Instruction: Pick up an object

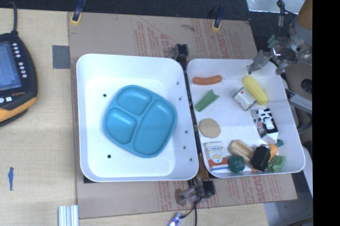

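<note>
Nearby, the pincer (264,62) hovers beside the corn cob (255,89) and small can (243,99).

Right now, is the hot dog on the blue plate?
No, the hot dog lies in the right bin, not on the blue plate.

yellow corn cob (255,89) | lying flat, slanted | right bin (295,137), upper part

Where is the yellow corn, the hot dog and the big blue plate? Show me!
corn (255,89): camera view, middle of the yellow cob.
hot dog (206,80): camera view, middle of the orange-red sausage.
blue plate (140,120): camera view, on the ridge where its three compartments meet.
</note>
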`<state>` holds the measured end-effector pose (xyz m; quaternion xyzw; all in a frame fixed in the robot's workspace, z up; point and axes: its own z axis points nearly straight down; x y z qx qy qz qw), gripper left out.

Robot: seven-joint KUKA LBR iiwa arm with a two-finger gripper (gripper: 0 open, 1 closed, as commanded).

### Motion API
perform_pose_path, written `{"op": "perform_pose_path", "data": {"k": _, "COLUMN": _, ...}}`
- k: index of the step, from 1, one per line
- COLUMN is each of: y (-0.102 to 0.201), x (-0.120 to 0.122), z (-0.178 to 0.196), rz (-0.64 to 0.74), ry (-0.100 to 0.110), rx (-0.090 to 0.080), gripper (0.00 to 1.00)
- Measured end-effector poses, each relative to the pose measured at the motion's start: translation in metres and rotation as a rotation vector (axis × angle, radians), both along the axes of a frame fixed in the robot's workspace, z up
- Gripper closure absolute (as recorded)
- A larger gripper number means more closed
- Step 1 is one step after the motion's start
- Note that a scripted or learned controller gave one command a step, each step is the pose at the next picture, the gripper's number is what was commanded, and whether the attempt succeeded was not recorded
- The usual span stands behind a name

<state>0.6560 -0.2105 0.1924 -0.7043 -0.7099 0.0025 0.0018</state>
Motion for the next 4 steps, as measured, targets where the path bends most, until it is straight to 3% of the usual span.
{"op": "perform_pose_path", "data": {"k": 1, "y": -0.001, "x": 0.000, "z": -0.102, "rz": 0.000, "ry": 0.000, "rx": 0.001, "gripper": 0.00}}
{"op": "perform_pose_path", "data": {"k": 2, "y": -0.001, "x": 0.000, "z": -0.090, "rz": 0.003, "ry": -0.001, "rx": 0.000, "gripper": 1.00}}
{"op": "perform_pose_path", "data": {"k": 3, "y": 0.103, "x": 0.000, "z": -0.100, "rz": -0.001, "ry": -0.001, "rx": 0.000, "gripper": 1.00}}
{"op": "perform_pose_path", "data": {"k": 4, "y": 0.168, "x": -0.054, "z": 0.000, "rz": -0.001, "ry": -0.002, "rx": 0.000, "gripper": 1.00}}
